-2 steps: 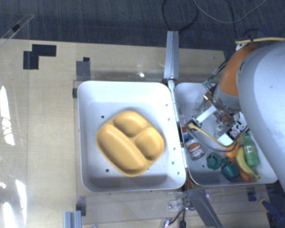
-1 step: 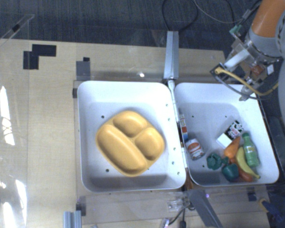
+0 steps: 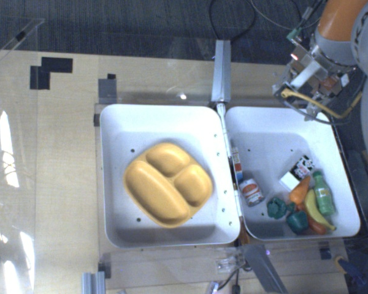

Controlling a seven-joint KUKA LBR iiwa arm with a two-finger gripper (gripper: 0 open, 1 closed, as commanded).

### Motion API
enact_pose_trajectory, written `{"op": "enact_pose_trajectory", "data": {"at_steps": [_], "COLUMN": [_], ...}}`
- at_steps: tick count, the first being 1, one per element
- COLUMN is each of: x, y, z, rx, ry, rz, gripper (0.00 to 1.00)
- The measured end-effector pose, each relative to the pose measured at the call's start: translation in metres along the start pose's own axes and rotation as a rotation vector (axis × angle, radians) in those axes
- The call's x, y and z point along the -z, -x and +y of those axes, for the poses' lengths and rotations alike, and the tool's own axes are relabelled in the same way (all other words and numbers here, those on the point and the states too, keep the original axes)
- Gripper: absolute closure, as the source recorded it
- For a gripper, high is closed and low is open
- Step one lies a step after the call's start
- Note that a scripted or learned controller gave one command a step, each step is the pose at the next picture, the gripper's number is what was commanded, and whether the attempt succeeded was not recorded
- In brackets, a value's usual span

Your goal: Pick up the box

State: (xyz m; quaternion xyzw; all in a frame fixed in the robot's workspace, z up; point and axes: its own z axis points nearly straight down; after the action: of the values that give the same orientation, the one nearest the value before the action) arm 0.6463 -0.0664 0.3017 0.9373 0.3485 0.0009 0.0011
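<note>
The box (image 3: pixel 298 171) is small and white with black patches at one end. It lies in the right bin (image 3: pixel 264 133), toward the right wall, touching a carrot (image 3: pixel 300 191) and close to a green bottle (image 3: pixel 322 195). My gripper (image 3: pixel 308 83) hangs over the back rim of the right bin, well up and away from the box, under the orange-banded wrist (image 3: pixel 349 5). Nothing is visibly held in it.
The left bin (image 3: pixel 116 127) holds a large yellow bread-shaped lump (image 3: pixel 167 182). In the right bin lie a small can (image 3: pixel 251 192), a banana (image 3: pixel 313 216), two dark green pieces (image 3: pixel 276 208) and a thin item (image 3: pixel 235 161) by the divider. Cables trail behind the bins.
</note>
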Motion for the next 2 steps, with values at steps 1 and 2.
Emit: {"op": "enact_pose_trajectory", "data": {"at_steps": [1, 2], "x": [0.000, -0.119], "y": [0.000, -0.063], "z": [0.000, -0.104], "rx": [0.000, -0.035], "ry": [0.000, -0.005], "rz": [0.000, -0.002], "gripper": [0.00, 0.00]}}
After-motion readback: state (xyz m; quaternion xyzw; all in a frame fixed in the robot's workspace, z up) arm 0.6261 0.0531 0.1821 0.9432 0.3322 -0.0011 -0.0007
